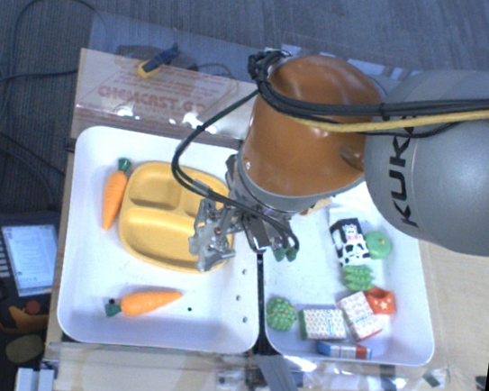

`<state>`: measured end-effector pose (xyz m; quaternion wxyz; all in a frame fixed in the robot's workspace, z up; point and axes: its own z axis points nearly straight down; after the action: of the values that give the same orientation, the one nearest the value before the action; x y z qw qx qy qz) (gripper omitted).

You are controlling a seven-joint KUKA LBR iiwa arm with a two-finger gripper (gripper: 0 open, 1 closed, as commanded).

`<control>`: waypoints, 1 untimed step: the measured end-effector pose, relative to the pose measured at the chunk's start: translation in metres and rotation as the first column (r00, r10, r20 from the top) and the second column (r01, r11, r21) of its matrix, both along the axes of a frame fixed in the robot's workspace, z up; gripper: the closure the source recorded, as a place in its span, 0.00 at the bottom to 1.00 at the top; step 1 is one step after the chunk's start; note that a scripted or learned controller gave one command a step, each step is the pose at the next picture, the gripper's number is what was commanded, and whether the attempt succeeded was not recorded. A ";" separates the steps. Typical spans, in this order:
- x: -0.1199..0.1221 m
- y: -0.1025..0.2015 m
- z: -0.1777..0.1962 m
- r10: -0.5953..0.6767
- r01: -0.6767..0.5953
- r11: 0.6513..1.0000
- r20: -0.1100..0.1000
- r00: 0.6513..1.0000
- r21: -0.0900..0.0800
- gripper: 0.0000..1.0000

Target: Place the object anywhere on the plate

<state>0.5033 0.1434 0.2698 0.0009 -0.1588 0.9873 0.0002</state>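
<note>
A yellow divided plate (pixel 155 213) lies in the left bin (pixel 74 301). My gripper (pixel 211 242) hangs over the plate's right rim, close to the wall between the two bins, under the orange wrist. I cannot make out any object in it. One toy carrot (pixel 114 198) lies upright along the plate's left side. A second carrot (pixel 145 301) lies in front of the plate near the bin's front.
The right bin (pixel 417 348) holds a cow-patterned item (pixel 350 240), a green round piece (pixel 378 246), a green leafy toy (pixel 358 276), a red-and-white box (pixel 366 311), a patterned block (pixel 324 323), a green ball (pixel 281 313) and a blue-and-red tube (pixel 342 349). The arm covers the back of this bin.
</note>
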 end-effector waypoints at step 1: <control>0.025 -0.084 -0.009 0.237 -0.237 0.971 0.000 0.971 -0.001 1.00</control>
<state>0.5278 0.0598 0.2606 0.0008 -0.2755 0.9613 -0.0001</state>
